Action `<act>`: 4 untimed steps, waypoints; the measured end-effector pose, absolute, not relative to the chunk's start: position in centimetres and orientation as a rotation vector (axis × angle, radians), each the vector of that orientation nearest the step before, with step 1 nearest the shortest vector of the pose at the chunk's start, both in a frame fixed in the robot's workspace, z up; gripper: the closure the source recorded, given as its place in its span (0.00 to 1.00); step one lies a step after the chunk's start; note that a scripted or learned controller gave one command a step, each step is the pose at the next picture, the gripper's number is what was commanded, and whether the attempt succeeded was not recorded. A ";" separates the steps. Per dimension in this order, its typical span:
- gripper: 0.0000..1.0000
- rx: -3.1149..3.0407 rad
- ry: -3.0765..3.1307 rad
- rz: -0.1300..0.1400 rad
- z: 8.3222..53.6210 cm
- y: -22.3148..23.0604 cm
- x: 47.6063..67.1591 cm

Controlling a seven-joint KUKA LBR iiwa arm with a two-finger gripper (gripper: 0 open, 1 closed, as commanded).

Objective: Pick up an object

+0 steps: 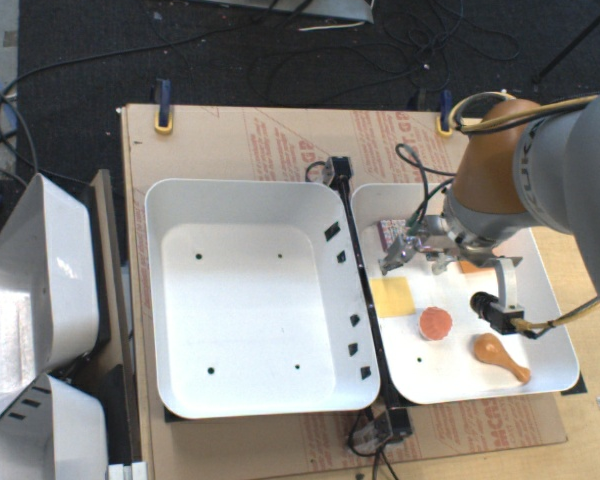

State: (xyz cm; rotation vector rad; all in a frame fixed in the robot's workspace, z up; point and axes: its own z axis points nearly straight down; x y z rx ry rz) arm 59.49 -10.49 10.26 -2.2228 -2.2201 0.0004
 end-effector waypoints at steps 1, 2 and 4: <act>0.00 -2.221 -2.218 0.004 9.0 -9.3 57.7; 0.00 -2.222 -2.212 0.008 9.4 -10.1 52.1; 0.00 -2.221 -2.223 0.002 9.2 -9.6 51.0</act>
